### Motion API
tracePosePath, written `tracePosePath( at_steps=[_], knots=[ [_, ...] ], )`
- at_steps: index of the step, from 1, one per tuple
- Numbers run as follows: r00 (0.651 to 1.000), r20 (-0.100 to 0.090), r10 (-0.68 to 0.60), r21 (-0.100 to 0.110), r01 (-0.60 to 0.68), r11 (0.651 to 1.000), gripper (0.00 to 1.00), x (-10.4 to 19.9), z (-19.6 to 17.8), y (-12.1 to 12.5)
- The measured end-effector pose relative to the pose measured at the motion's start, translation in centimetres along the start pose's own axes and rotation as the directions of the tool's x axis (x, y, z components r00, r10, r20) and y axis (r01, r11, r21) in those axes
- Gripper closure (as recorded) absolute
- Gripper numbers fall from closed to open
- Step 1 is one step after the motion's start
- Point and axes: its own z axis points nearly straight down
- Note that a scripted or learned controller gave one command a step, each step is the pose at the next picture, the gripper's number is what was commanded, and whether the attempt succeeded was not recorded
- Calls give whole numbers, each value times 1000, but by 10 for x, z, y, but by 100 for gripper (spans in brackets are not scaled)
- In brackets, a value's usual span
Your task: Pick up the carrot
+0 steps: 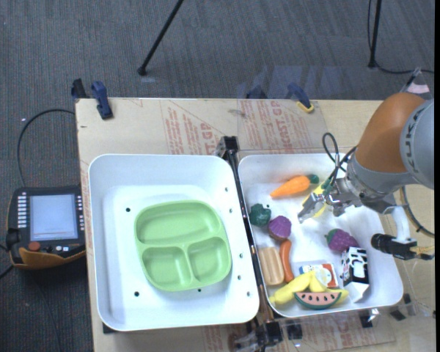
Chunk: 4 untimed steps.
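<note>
striped watermelon wedge (319, 298), tapered carrot (291, 186)

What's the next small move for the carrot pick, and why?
Probably shift the gripper up and to the left in the view until it is over the carrot, then descend. The gripper sits just to the lower right of the carrot, which lies flat and untouched near the far wall of the right bin, with nothing between the fingers.

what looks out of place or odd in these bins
Nothing stands out. The toy foods lie loose in the right white bin, the orange toy carrot near its far edge beside the claw, and the light green divided plate sits flat in the left white bin.
</note>
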Motion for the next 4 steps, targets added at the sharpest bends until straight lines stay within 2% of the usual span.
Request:
tracePosePath(
  at_steps=[1, 2, 3, 4],
  knots=[
    [981, 2, 195, -12, -195, 981, 0, 2, 17, 50],
    [910, -3, 416, -8, -416, 910, 0, 85, 17, 48],
    [819, -4, 573, -12, -573, 819, 0, 78, 17, 53],
    [725, -5, 689, -5, -689, 725, 0, 78, 18, 17]
  ],
)
